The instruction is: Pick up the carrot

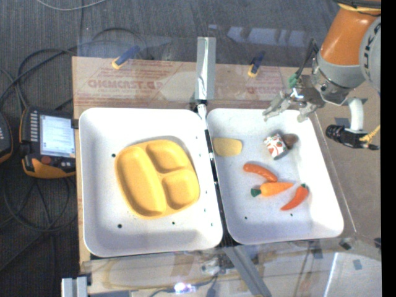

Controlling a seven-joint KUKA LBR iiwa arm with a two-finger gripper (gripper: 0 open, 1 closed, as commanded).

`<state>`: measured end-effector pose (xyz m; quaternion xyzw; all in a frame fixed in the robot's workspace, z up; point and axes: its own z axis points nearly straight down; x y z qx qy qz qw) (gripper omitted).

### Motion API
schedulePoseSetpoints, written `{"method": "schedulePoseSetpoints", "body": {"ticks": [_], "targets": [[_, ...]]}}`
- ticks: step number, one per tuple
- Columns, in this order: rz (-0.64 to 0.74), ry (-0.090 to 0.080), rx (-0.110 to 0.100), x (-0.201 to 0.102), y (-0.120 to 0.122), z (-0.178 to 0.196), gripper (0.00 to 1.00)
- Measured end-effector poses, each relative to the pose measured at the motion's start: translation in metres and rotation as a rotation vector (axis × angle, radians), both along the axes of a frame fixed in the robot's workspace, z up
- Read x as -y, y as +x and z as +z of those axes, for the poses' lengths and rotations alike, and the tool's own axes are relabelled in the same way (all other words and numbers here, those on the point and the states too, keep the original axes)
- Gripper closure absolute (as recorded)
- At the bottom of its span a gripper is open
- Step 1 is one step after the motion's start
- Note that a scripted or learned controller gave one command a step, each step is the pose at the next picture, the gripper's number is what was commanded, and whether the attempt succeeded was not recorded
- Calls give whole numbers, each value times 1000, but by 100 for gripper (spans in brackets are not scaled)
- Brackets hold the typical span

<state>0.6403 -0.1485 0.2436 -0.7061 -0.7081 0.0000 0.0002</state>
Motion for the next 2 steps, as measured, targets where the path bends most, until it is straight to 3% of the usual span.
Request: {"method": "schedulePoseSetpoints", "body": {"ticks": [1,2], "targets": [[-17,-1,-1,43,-63,-120,0],[-67,-7,18,14,-92,-152,0]]}}
